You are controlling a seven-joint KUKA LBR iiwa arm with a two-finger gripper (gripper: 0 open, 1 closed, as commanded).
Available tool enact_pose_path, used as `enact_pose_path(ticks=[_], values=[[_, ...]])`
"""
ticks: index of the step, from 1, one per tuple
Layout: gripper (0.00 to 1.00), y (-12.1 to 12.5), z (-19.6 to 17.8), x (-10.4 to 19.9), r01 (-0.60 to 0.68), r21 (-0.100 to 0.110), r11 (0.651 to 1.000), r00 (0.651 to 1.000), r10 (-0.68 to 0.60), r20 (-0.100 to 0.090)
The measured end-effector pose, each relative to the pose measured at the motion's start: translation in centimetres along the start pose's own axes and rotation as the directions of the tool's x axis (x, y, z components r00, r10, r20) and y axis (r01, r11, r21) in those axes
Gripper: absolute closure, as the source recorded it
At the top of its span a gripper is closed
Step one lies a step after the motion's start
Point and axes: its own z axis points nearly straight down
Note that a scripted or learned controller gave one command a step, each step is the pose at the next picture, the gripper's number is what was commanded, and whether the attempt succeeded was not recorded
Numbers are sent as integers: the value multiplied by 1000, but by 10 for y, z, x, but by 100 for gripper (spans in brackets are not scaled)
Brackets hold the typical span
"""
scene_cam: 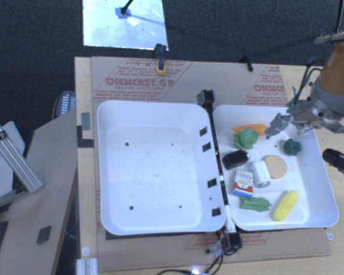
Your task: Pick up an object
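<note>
The right bin holds several small objects: an orange carrot, a light green vegetable, a black block, a white cylinder, a tan disc, a dark green lump, a red and white box, a green piece and a yellow corn cob. My gripper hangs over the bin's far right part, just above the dark green lump and right of the carrot. Its fingers stand open with nothing between them.
The left bin lies beside the right one, joined along a black-clipped divider. Both sit on a brown board. A black part of the arm overhangs the right bin's right rim. A grey metal rail stands at far left.
</note>
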Motion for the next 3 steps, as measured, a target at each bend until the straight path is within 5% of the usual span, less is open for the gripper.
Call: enact_pose_path(ticks=[1, 2, 3], values=[[0, -87, 129, 22, 1, -12, 1000, 1000, 0, 3], [0, 18, 138, 48, 7, -15, 1000, 1000, -7, 1], [0, -19, 142, -24, -7, -1, 1000, 1000, 7, 3]])
